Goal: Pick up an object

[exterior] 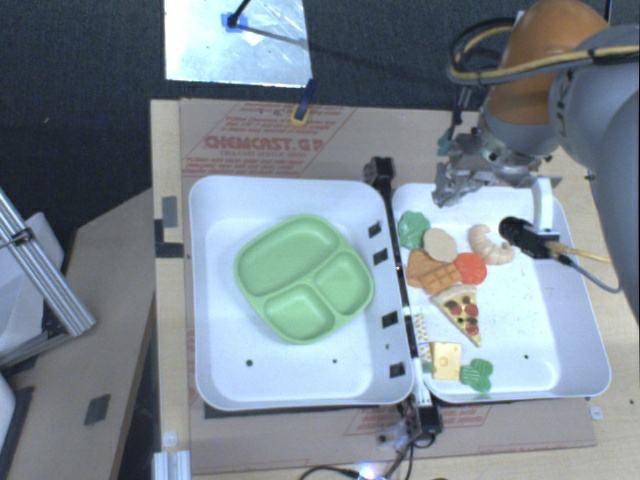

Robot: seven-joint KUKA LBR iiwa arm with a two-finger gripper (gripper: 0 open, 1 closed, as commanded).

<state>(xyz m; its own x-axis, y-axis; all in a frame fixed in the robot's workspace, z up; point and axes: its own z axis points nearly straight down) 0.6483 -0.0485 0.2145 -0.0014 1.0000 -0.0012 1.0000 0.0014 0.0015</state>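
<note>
Cardboard sheeting [262, 140] covered the bench under two white bins. I saw the left bin [215, 268] carrying a green divided tray [303, 278]. The right bin [560, 338] carried toy food: a green leafy piece [413, 229] at the far left corner, a beige disc [439, 244], a waffle [431, 271], a red tomato [470, 268], a shrimp [489, 244], a pizza slice [463, 314], and, at the near edge, a cheese square [445, 360] beside a small green piece [479, 373]. The gripper [452, 190] hung over the far left part of the right bin, just beyond the leafy piece. I saw nothing between its parts, and I could not tell how wide it stood.
</note>
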